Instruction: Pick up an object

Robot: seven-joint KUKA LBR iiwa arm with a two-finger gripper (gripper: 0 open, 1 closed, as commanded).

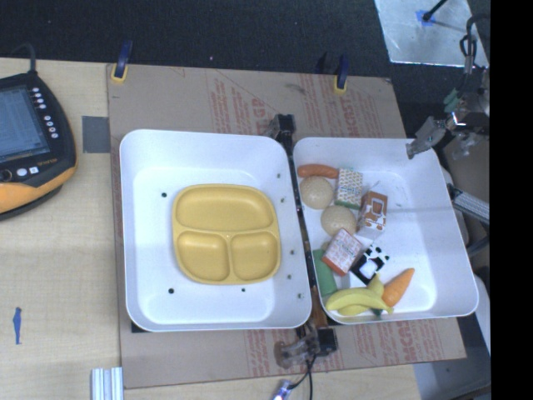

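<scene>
Nearest me, the banana lies along the right bin's front edge, touching the carrot, and I judge it the easiest pick if I descend across its middle. Behind it small boxes and two pale balls crowd the bin's left edge. My gripper sits at the back right corner; the yellow tray fills the left bin.

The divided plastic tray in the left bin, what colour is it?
Yellow; the divided plastic tray shows in the camera view.
</scene>
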